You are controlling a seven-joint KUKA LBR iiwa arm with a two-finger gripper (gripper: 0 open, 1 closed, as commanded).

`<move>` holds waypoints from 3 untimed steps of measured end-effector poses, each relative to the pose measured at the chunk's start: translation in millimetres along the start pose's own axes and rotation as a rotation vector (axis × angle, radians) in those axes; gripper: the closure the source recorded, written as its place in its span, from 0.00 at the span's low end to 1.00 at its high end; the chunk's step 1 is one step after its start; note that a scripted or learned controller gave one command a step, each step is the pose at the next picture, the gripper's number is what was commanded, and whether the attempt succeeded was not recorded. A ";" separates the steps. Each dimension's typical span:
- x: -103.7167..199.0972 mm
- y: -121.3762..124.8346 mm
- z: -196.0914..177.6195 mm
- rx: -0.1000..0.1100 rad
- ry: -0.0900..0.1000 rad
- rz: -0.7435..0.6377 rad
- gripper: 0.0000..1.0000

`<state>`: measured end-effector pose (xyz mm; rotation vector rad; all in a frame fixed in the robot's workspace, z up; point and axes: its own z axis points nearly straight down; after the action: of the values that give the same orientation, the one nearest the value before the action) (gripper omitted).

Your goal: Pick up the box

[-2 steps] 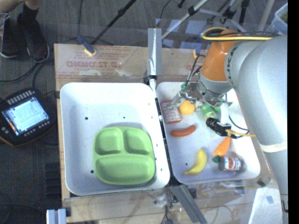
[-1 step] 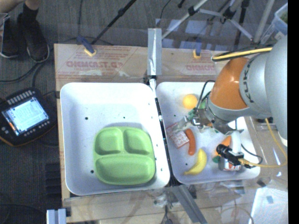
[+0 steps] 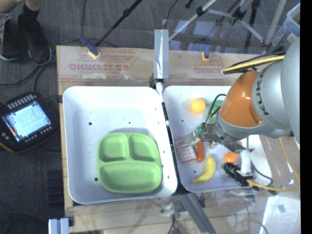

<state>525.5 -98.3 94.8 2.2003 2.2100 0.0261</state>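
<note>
The box [image 3: 185, 150] is small and flat, pale with red print, and lies in the right bin [image 3: 171, 112] near its left wall. My gripper [image 3: 204, 133] hangs low over the bin, just up and to the right of the box, at the end of the grey arm with the orange band [image 3: 242, 106]. A red-orange carrot-like piece [image 3: 199, 152] lies against the box's right edge, directly under the gripper. The arm's bulk hides the right part of the bin.
A banana [image 3: 206, 170] lies below the box and a yellow ball [image 3: 198, 106] sits at the back of the right bin. A small orange item [image 3: 230, 157] and a green item [image 3: 215, 104] are partly hidden by the arm. The left bin [image 3: 83, 106] holds a green divided tray [image 3: 129, 163].
</note>
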 end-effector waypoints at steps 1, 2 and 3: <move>49.1 -13.2 -88.6 0.031 0.003 0.030 0.00; 53.5 -8.2 -87.8 0.034 0.001 0.233 0.00; 48.2 -14.7 -88.6 0.033 0.000 0.162 0.00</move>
<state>508.1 -49.8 182.6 2.3907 2.0405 -0.0071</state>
